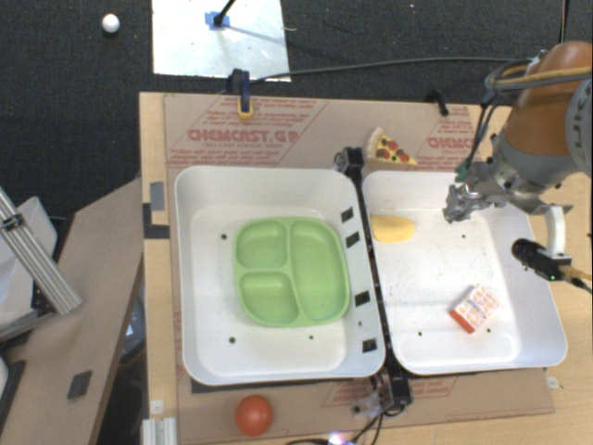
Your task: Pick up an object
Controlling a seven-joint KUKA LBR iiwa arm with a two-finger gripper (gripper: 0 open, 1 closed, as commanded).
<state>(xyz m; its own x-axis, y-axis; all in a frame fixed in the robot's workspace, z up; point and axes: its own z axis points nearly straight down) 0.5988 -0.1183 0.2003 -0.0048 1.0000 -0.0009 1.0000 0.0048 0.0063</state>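
In the right bin (519, 346) a yellow oval object (393, 229) lies near the far left, close to the divider. An orange and white small box (474, 309) lies toward the near right of that bin. My gripper (457, 208) hangs over the far part of the right bin, to the right of the yellow object and apart from it. Nothing shows between its fingers. A green three-compartment plate (291, 270) lies in the middle of the left bin (199, 248).
A toy pizza slice (389, 148) lies on the cardboard behind the right bin. A red-orange ball (253, 413) sits in front of the left bin. A blue and yellow clamp (242, 94) stands at the board's far edge. A white ball (110, 23) lies far left.
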